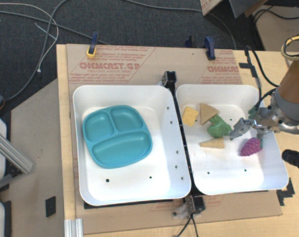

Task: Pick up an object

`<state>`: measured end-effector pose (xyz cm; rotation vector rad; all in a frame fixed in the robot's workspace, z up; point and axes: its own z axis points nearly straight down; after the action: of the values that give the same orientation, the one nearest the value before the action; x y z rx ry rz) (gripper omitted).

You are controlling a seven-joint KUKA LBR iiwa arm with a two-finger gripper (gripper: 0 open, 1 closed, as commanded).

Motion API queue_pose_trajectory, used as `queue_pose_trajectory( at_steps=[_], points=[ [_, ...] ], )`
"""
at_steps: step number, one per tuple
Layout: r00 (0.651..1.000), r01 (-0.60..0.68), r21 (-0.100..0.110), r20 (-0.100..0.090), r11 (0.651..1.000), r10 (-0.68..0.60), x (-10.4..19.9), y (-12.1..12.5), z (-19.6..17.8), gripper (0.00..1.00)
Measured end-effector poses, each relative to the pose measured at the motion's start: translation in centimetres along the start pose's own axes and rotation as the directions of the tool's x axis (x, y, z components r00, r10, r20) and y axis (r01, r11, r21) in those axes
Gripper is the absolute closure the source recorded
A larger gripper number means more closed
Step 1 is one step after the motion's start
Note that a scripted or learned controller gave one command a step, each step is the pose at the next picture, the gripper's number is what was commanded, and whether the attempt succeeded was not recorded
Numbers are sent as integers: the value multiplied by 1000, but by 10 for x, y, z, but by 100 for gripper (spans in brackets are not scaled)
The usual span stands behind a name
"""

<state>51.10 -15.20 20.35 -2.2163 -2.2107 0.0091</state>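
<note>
My gripper hangs over the right part of the right bin, reaching in from the right edge. It is open, with one grey finger pointing left toward a green toy; nothing sits between the fingers. A purple bunch of grapes lies just below the gripper on the bin floor. Left of it lie a small tan wedge, a larger tan wedge and a yellow cheese piece.
The left bin holds a teal divided plate. A black divider with a clamp runs between the bins. Blue clamps hold the cardboard at the back. Cables trail down the right side.
</note>
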Motion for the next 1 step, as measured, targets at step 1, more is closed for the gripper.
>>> queue_pose_trajectory(
  at_steps=[1],
  points=[
    [1000, 3, -10, 2, 1000, -3, 0, 3, -5, 0]
  ],
)
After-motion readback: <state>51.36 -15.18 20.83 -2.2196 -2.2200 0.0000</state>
